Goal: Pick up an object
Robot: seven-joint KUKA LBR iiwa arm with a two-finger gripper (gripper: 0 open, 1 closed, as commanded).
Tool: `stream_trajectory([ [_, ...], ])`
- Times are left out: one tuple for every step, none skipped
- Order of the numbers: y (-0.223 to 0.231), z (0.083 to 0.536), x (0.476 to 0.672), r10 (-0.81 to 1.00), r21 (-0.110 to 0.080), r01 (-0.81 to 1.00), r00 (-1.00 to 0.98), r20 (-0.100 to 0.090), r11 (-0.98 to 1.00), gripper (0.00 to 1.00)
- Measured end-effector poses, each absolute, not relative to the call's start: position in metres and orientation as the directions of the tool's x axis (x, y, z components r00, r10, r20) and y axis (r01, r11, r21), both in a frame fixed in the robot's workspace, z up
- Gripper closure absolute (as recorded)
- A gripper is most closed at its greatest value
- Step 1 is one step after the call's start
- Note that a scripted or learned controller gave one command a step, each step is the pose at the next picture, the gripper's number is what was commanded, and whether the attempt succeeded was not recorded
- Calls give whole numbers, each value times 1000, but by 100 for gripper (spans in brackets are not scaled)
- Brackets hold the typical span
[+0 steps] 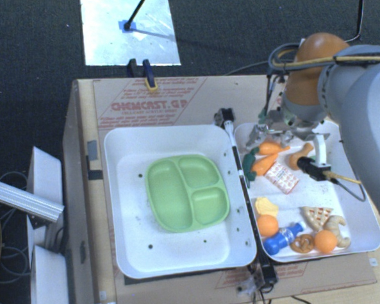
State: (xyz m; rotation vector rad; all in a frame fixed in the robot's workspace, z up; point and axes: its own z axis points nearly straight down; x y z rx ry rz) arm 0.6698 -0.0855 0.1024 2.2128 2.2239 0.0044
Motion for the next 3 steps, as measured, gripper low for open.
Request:
stream_trajectory([
  [-85,118,673,1000,15,1000,-9,-2,9,100],
  [-54,186,617,1000,4,1000,-5,1,5,100],
  [-54,185,616,1000,2,1000,-3,1,3,0],
])
